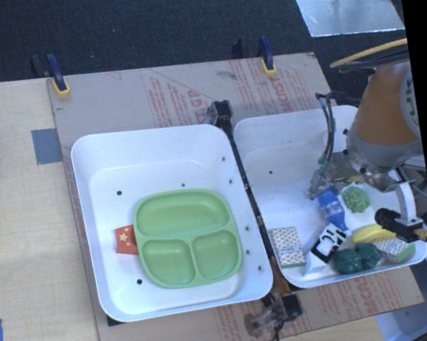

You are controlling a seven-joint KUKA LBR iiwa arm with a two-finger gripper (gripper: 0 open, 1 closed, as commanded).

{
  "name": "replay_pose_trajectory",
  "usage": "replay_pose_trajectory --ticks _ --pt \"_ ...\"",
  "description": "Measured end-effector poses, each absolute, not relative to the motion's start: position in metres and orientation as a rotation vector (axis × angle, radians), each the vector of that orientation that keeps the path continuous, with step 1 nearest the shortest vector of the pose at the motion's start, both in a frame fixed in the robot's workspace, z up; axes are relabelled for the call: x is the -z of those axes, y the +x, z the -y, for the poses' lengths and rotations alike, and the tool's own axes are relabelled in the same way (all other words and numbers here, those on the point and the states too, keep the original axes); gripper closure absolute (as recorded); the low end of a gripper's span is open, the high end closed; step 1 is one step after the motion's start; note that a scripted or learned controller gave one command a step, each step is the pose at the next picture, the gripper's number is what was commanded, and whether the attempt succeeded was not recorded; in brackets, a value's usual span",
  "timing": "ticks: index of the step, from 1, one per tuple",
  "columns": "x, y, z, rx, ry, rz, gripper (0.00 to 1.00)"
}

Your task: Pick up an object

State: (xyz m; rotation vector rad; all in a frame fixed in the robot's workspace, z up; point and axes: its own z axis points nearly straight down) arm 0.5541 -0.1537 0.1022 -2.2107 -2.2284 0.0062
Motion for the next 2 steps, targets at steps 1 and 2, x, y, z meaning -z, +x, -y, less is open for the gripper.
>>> replay_pose_trajectory --ticks 1,2 --pt "-0.154 0.547 0.161 0.000 -2.221 2.223 1.00" --pt "-0.200 0.572 0.091 0.006 -2.209 2.234 1.00"
